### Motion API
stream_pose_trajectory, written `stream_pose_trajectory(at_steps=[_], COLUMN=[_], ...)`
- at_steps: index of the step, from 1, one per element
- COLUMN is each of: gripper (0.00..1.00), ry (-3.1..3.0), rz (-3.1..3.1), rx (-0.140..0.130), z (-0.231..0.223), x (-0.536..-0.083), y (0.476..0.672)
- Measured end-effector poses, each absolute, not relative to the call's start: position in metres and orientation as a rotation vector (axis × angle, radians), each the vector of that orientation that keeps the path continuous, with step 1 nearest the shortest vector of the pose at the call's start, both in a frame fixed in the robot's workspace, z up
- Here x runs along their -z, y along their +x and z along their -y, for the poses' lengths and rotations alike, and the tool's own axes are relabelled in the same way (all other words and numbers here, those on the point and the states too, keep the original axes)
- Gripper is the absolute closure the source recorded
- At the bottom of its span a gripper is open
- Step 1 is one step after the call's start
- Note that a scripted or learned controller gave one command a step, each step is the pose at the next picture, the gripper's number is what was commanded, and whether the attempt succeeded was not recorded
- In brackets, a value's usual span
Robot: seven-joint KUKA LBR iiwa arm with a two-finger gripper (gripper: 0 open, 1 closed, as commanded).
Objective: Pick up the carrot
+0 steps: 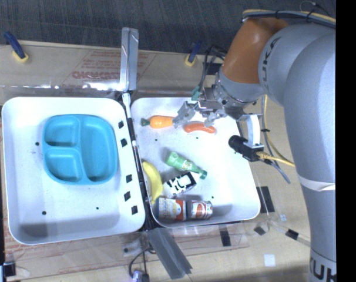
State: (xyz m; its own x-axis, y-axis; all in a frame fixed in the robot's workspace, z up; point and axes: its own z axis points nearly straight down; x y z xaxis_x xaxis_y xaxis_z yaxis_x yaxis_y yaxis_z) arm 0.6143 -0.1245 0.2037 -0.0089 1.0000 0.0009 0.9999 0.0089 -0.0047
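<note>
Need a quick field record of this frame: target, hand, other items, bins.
target: carrot, lying at the far side of the right bin, not held
hand: hand just right of the carrot, above a red-orange item
right bin, other items: green bottle, banana, can, black-and-white item
left bin: left bin holds a blue divided plate
</note>
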Motion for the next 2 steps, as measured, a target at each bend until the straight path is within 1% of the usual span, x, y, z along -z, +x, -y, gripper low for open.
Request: stream_pose_trajectory(at_steps=[1, 2], gripper=[0.0, 0.0], ry=[-2.486, -2.592], rz=[1.911, 1.769], rx=[-0.008, -0.004], z=[0.141, 0.112], x=[-0.211, -0.093], y=[0.591, 0.633])
